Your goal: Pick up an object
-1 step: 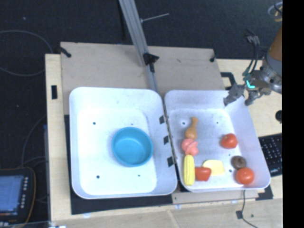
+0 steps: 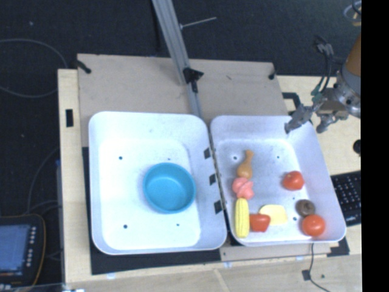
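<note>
My gripper (image 2: 309,123) hangs over the far right corner of the right bin (image 2: 267,142), fingers spread open with nothing between them. Below it in that bin lie a red tomato (image 2: 293,180), a brown round piece (image 2: 305,207), another red tomato (image 2: 313,225), a pale yellow wedge (image 2: 275,214), a small red piece (image 2: 259,222), a yellow corn cob (image 2: 241,217), a pink piece (image 2: 244,188) and a tan drumstick (image 2: 245,163). All of them lie apart from the gripper, nearer the front of the bin.
The left bin (image 2: 115,139) holds a blue bowl (image 2: 169,187). A grey metal post (image 2: 173,38) slants up from between the bins. A black keyboard (image 2: 346,194) lies right of the right bin, and a screen (image 2: 17,249) sits at the lower left.
</note>
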`<state>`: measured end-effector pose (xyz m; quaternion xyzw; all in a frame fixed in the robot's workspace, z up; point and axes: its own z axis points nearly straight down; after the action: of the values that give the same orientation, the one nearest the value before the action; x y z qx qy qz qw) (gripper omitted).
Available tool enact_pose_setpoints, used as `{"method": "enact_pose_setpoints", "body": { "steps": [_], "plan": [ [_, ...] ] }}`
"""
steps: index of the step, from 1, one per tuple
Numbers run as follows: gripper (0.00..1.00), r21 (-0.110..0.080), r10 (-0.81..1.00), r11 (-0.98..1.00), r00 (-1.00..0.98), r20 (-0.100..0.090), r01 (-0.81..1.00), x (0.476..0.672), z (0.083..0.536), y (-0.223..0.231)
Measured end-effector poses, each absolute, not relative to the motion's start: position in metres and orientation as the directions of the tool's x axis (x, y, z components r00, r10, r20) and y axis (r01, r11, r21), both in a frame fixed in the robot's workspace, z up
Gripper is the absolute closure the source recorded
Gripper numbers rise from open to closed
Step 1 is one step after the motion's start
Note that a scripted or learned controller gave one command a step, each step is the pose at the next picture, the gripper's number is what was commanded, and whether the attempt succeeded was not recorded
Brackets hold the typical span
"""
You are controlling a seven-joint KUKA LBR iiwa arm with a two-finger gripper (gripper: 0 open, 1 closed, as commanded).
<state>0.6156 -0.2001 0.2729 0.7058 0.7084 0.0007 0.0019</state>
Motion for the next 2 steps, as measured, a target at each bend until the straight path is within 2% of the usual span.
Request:
{"method": "enact_pose_setpoints", "body": {
  "steps": [1,2],
  "plan": [
    [0.0,-0.005,1.0,-0.002,0.002,-0.003,1.0,0.606,0.214,-0.204],
    [0.0,-0.001,1.0,-0.006,0.006,-0.003,1.0,0.606,0.173,-0.204]
  ]
}}
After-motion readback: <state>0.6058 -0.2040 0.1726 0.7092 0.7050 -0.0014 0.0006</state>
